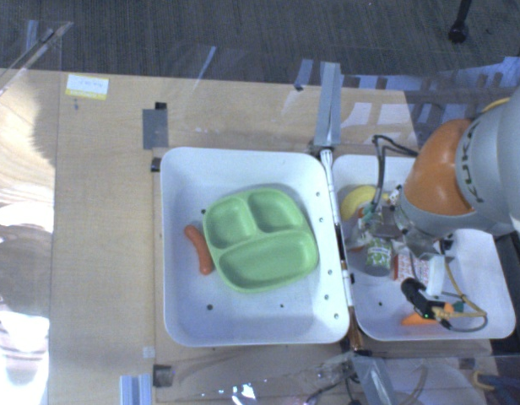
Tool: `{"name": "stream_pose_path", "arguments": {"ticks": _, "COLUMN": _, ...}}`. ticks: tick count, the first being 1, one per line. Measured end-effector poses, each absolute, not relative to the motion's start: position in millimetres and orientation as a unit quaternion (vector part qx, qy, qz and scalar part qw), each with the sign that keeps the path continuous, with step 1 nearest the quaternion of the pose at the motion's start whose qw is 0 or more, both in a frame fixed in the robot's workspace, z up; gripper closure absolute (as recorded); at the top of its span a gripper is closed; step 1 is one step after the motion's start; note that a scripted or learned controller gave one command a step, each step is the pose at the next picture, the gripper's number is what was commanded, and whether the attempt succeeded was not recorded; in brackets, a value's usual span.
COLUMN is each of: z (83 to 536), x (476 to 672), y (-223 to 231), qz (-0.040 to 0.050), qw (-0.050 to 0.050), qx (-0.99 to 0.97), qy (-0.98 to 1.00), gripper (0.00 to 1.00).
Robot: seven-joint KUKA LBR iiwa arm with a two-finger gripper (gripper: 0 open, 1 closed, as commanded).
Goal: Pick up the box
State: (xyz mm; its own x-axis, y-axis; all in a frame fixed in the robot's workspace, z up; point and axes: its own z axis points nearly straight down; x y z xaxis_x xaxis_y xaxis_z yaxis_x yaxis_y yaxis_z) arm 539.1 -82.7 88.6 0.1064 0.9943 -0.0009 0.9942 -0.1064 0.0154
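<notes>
On the wooden bench (100, 251) sit two shallow white bins side by side. The left bin (180, 310) holds a green divided tray (260, 239) with an orange sausage-shaped piece (197, 249) lying just beside its left edge. The grey arm with its orange band (437, 180) reaches down into the right bin (488, 306), and the gripper (387, 239) hangs low over a cluster of things there; whether it has hold of anything cannot be told. A yellow lemon-like piece (358, 199) lies near the bin's upper left. The box (419, 270), white with red print, lies just right of the gripper, beside a small can (377, 257). An orange piece (416, 317) rests near the front wall.
</notes>
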Motion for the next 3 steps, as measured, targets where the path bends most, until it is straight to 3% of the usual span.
{"name": "stream_pose_path", "arguments": {"ticks": 1, "z": 100, "x": 541.6, "y": -82, "qz": 0.0068, "qw": 0.009, "qx": 0.743, "qy": 0.669, "gripper": 1.00}}
{"name": "stream_pose_path", "arguments": {"ticks": 2, "z": 100, "x": 541.4, "y": -83, "qz": 0.0066, "qw": 0.008, "qx": 0.743, "qy": 0.669, "gripper": 0.00}}
{"name": "stream_pose_path", "arguments": {"ticks": 3, "z": 88, "x": 538.5, "y": -84, "qz": 0.0034, "qw": 0.004, "qx": 0.738, "qy": 0.675, "gripper": 0.00}}
